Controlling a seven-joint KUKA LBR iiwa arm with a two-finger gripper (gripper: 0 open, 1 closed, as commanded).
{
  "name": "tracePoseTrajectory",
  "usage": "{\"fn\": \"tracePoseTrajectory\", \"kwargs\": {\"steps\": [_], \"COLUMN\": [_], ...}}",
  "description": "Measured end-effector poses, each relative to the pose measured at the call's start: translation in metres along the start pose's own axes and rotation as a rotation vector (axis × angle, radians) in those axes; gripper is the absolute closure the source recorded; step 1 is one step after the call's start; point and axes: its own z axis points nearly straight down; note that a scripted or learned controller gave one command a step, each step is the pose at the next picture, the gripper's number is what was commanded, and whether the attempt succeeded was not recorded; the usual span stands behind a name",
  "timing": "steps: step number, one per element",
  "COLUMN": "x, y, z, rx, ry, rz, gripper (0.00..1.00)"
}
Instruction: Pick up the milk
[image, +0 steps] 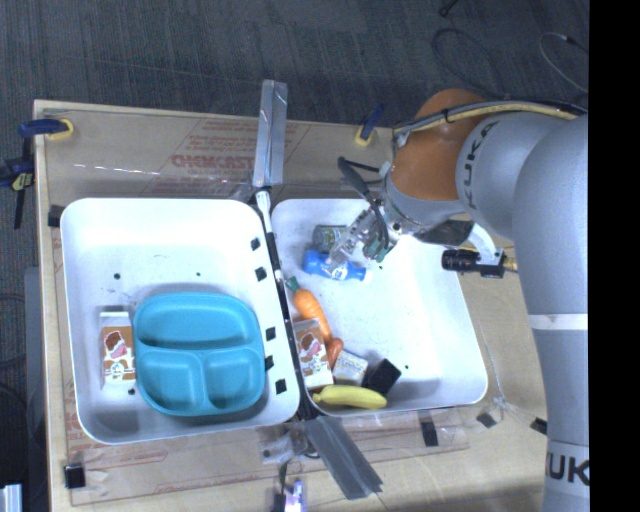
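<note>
The end effector (362, 243) hangs low over the far part of the right bin (440, 330), above a blue item (322, 264) and a small grey-green object (327, 238); whether it is apart or together cannot be told, since its tip blurs into the clutter beneath.

One milk carton (117, 347) lies in the left bin (120, 240), at its left side, just beside a blue divided plate (197, 353). A second, similar carton (311, 352) sits against the right bin's left wall, partly hidden behind a carrot (311, 304). Near it lie a banana (350, 397), a black block (381, 376) and a small packet (350, 366), too small to identify.
</note>
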Motion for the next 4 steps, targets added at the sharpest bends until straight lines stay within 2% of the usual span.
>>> {"fn": "tracePoseTrajectory", "kwargs": {"steps": [1,2,3,4], "x": [0.001,0.026,0.025,0.005], "y": [0.000,0.010,0.013,-0.016], "z": [-0.001,0.018,0.008,-0.247], "rx": [0.002,0.007,0.001,0.003], "ry": [0.006,0.002,-0.004,0.013], "rz": [0.000,0.030,0.025,-0.044], "gripper": [0.00,0.00,1.00,1.00]}}
